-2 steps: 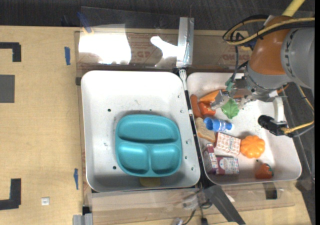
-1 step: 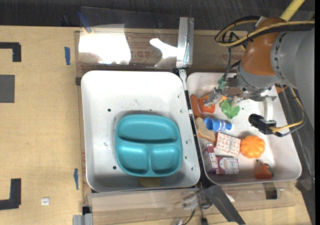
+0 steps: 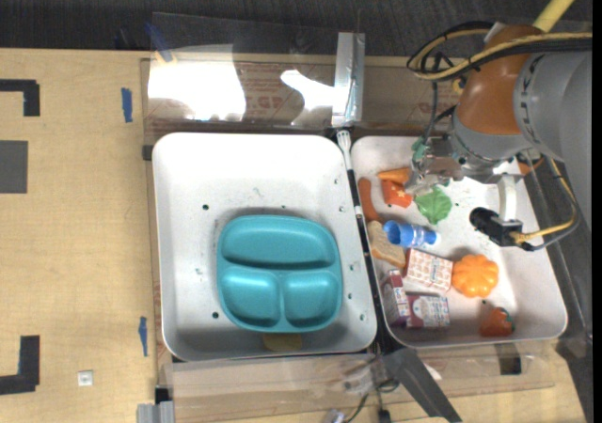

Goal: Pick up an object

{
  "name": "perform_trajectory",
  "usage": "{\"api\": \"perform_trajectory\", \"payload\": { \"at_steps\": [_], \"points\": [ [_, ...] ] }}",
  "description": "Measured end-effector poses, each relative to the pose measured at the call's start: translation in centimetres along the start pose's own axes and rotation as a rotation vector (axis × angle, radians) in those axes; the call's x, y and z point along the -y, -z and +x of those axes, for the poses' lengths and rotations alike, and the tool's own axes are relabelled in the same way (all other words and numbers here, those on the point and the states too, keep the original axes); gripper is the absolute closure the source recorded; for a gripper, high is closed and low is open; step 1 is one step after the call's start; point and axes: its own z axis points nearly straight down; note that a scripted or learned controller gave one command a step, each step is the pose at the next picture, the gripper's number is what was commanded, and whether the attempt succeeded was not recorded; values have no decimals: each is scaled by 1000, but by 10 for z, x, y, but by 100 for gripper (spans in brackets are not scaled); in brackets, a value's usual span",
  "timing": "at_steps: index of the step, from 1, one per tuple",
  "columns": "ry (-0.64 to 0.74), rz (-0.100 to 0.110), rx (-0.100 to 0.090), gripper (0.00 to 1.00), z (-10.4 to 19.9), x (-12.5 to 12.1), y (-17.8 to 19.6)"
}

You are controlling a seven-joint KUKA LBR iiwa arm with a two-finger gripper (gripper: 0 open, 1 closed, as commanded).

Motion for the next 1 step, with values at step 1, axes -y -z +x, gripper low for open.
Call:
{"api": "perform_trajectory", "payload": {
  "at_steps": [1],
  "points": [
    [-112, 22, 3, 100, 32, -38, 77]
  ]
}}
